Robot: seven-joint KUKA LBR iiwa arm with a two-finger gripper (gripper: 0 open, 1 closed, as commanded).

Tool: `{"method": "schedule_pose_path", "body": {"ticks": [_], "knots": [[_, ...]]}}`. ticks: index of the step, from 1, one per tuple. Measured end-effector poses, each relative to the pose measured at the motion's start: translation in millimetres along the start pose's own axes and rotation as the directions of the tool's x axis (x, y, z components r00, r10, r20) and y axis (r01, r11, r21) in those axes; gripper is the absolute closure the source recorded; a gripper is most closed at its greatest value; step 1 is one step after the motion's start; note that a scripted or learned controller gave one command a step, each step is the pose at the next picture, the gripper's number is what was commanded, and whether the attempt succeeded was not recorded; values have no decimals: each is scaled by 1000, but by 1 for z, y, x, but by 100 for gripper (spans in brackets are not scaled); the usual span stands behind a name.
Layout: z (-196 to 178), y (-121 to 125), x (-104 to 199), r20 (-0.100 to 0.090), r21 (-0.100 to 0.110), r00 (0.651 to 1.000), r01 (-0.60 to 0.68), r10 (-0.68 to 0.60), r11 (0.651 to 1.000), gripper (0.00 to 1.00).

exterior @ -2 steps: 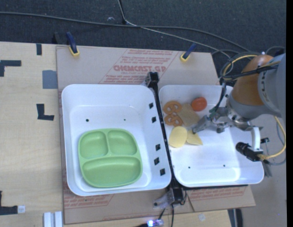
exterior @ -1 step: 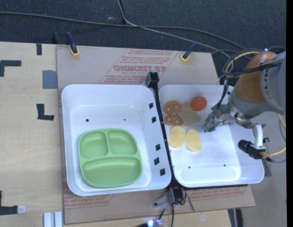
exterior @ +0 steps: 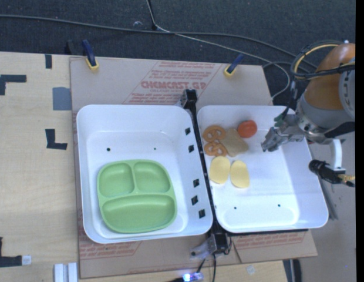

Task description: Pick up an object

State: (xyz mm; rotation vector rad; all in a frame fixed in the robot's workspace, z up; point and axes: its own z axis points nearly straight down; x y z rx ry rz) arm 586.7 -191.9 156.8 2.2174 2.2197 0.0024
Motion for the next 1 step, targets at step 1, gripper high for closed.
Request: {"method": "schedule_pose_path", "body": {"ticks": [1], "knots": [[-45,0,7,-1,1,1000,1,-1,1000,100]]}}
